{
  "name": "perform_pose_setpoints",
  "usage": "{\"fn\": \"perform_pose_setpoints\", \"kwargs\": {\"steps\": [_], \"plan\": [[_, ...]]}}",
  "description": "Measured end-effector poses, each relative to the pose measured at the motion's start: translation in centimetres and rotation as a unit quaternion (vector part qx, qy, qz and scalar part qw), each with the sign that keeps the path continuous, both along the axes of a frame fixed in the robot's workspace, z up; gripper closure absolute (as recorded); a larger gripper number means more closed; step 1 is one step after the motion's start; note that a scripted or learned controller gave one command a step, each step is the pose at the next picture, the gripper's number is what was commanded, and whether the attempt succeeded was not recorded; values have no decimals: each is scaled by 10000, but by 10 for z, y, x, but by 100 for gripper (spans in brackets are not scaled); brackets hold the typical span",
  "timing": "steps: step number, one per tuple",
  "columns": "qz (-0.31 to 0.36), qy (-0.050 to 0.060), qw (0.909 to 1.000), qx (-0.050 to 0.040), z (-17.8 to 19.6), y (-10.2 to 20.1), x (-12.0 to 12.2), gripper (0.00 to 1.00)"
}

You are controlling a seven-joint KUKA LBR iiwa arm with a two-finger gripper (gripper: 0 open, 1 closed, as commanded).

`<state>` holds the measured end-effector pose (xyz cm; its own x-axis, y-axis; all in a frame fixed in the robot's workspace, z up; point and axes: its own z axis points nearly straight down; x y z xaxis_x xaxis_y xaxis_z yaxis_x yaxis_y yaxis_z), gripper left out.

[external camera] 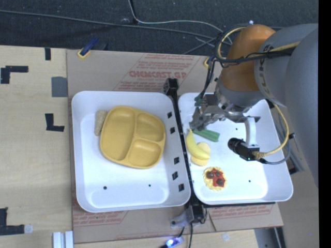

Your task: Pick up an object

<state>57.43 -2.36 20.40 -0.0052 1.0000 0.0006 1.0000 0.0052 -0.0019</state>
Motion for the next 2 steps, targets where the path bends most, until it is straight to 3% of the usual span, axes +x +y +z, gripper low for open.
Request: {"fn": "perform_pose_setpoints", "kwargs": {"steps": [2], "plan": [[-1,-12,10000,0,22,92,43,100]]}}
